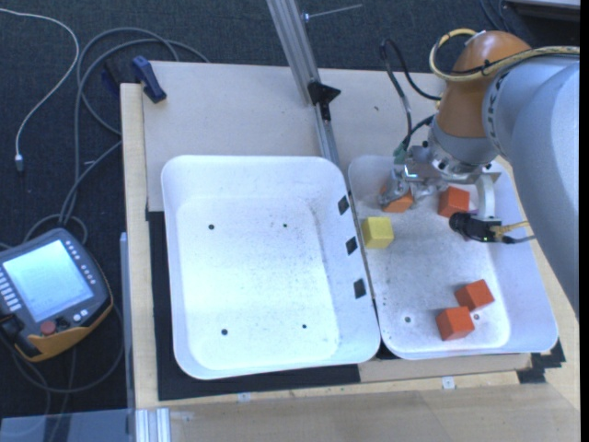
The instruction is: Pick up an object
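Note:
My gripper [403, 191] is low in the far left part of the right bin [525, 325]. A small orange block [398, 204] lies right at its tip, partly hidden by it. Just in front of the gripper, beside the bin's left wall, sits a yellow block [377, 232]. To the gripper's right, under the wrist, is another orange block [455, 201]. Two more orange blocks [475, 294] [455, 323] lie close together near the bin's front edge.
The left bin [184, 182] stands beside the right one, with black clips [351, 245] along the shared wall. A slanted metal post [293, 26] rises behind the bins. The arm's black cable [479, 228] hangs over the right bin. A teach pendant [46, 288] lies off the bench at left.

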Controlling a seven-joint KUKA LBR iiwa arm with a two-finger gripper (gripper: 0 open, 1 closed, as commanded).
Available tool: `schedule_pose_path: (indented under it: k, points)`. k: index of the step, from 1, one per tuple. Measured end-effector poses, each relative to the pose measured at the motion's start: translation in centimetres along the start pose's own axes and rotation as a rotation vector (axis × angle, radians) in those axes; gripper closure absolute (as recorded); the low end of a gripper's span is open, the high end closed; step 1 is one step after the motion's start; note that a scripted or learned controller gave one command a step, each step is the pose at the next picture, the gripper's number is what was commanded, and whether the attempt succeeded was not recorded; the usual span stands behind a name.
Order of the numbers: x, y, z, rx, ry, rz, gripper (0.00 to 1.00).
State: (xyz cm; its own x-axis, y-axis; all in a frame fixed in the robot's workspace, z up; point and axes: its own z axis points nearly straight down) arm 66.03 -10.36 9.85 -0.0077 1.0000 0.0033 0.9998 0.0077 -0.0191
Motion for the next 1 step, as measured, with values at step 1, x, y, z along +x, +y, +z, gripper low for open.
schedule_pose_path:
  k: [1]
  points:
    - [10.52, 1.13, -10.68, -0.029, 0.000, -0.002, 1.00]
